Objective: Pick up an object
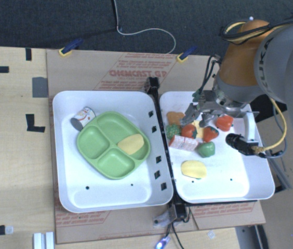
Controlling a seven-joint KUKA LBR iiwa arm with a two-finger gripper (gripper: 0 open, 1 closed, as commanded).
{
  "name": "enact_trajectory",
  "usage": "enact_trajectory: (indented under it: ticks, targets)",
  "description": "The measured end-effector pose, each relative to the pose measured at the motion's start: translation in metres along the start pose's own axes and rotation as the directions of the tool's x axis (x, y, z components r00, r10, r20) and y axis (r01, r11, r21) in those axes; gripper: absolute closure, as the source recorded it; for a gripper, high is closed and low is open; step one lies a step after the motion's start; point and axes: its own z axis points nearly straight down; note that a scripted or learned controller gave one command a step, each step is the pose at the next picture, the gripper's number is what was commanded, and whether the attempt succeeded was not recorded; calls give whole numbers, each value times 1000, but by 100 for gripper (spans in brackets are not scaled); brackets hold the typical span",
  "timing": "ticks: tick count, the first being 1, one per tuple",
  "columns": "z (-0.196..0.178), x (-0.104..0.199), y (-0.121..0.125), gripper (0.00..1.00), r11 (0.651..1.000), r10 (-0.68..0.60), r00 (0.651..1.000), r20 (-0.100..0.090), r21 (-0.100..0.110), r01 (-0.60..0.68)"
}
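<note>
Toy foods lie in a pile in the right bin [240, 183], and the gripper [202, 115] hangs right over the top part of that pile. I cannot tell from up here if it has shut on anything. Under and beside the gripper sit a red tomato-like piece [188, 131], a second red piece [224, 122], and a small red and yellow piece [209, 134]. An orange piece [175, 117] lies near the wall between the bins, with a small green piece [173, 129] just below it. A flat white and red packet [183, 143] rests under the red pieces. A round green piece [206, 149] sits beside the packet. A yellow lemon shape [194, 169] lies apart from the pile, closer to the front of the bin.

The left bin [105, 196] holds a green tray [113, 144] with three pockets. A yellow piece [131, 143] sits in the tray's right pocket. A small white and grey can [82, 118] lies tipped over, touching the tray's top left edge.

The grey arm [279, 56] with its orange band [242, 48] comes in from the right.
</note>
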Motion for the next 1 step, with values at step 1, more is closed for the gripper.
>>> enact_trajectory:
  ticks: [1]
  targets:
    - [-21,51,-5,100,1000,1,1000,0,-1,-1]
